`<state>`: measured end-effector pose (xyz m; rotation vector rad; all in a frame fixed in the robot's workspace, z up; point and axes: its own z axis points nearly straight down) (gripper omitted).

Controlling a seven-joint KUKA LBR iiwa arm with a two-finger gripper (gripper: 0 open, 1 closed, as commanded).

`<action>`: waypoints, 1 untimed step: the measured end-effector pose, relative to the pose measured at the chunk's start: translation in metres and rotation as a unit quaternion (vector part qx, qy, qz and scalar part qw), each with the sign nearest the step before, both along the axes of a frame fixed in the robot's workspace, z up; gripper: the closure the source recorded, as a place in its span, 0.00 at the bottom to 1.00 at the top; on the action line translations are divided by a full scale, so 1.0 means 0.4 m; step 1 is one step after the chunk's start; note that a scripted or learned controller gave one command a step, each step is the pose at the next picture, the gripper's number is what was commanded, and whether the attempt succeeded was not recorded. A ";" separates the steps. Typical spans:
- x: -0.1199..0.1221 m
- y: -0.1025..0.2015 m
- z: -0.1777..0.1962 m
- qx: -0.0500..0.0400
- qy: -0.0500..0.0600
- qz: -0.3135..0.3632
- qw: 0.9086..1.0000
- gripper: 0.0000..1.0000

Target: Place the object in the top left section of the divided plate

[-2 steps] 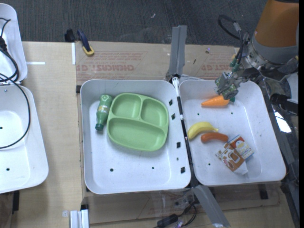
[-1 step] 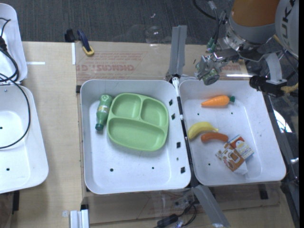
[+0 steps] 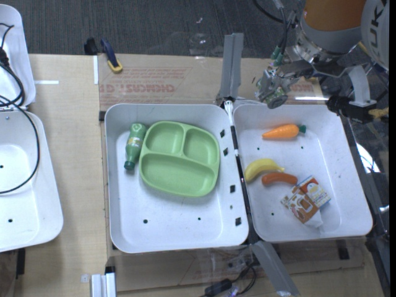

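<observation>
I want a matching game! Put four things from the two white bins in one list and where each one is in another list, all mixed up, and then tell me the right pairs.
Things:
1. green bottle
2. carrot
3. banana
4. small carton

Places:
A. right bin, nearest the far wall
B. left bin, lying just left of the divided plate
C. right bin, nearest the front right corner
D. right bin, in the middle, touching the orange sausage

Pairs: 1-B, 2-A, 3-D, 4-C

Grey arm (image 3: 371, 17), orange band, black cables.
</observation>
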<state>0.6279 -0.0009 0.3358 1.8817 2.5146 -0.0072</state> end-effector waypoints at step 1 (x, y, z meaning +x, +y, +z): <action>0.049 -0.046 -0.132 0.001 0.000 0.053 0.999 1.00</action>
